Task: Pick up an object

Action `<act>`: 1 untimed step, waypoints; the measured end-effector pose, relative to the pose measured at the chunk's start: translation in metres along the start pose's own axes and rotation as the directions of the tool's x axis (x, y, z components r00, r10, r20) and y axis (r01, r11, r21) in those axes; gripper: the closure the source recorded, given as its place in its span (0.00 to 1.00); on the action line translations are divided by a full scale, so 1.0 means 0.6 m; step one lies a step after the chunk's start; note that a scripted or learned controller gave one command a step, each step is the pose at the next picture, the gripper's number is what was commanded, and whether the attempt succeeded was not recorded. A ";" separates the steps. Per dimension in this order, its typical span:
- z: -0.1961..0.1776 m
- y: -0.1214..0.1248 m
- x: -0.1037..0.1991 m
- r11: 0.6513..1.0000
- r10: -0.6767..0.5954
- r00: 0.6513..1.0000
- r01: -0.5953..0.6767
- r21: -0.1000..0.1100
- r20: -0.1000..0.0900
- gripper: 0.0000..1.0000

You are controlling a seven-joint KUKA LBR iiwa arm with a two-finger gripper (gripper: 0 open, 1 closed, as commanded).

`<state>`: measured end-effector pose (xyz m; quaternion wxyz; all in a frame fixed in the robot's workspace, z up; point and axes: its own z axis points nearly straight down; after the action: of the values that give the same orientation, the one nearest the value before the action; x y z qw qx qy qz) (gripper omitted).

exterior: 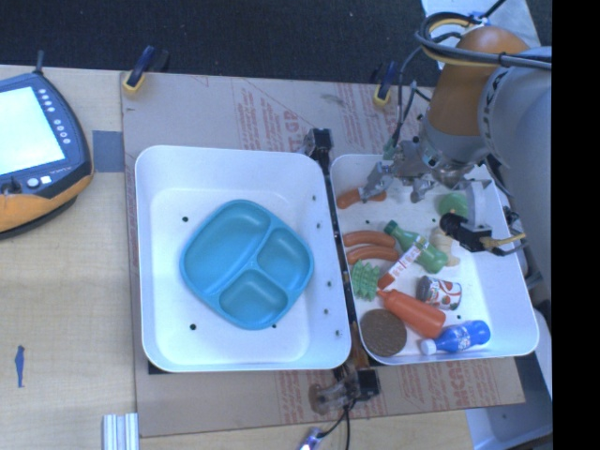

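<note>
The gripper [397, 180] hangs over the right bin [506, 293], fingers spread, holding nothing. Below, the small orange sausage [349, 198] looks light and smooth; grab its middle.

The wooden bench [66, 289] carries two white bins [150, 251], cardboard sheeting [272, 111] and a teach pendant [37, 153].

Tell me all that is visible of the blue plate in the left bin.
The plate is light blue, of what looks like smooth plastic, with rounded corners and three sunken compartments: one large at the upper left, two smaller at the right and bottom. It lies flat, right side up, turned at a slant on the floor of the left bin, near the middle. Nothing lies in it, and it touches no wall.
</note>
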<state>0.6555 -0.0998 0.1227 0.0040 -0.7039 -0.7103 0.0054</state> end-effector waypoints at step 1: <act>0.049 0.001 0.009 1.000 0.004 1.000 -0.004 -0.006 0.001 0.00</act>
<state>0.6557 -0.0943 0.0934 0.0017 -0.7054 -0.7088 0.0037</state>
